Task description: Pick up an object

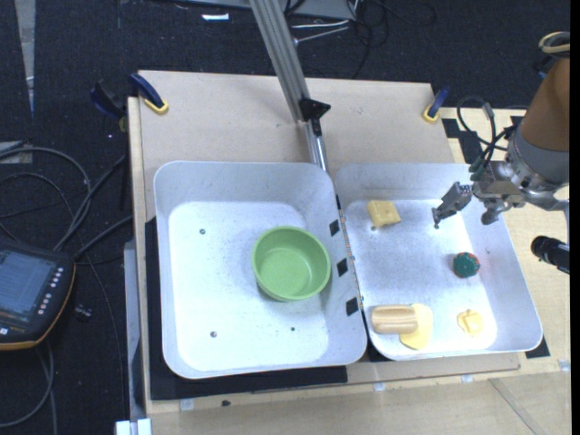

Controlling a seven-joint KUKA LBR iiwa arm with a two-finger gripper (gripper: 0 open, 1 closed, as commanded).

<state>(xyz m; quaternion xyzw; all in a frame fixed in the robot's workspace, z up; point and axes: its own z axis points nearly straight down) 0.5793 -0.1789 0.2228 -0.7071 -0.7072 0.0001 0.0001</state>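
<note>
We see the gripper (pixel 467 202) above the right bin (pixel 517 284), seemingly parted, gripping nothing, near a green ball (pixel 466 265).

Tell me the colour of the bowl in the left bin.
Light green; the bowl shows clearly in the camera view.

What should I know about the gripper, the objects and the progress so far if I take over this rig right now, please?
Gripper: fingers open, holding nothing, above the far right part of the right bin.
Right bin contents: yellow sponge piece near the far left corner, green ball nearest the gripper, tan bread-like block resting on a yellow disc at the near edge, small yellow toy near the front right.
Left bin: green bowl.
Done: nothing picked up yet.
Left: descend on one object, probably the green ball, close and lift.
</note>
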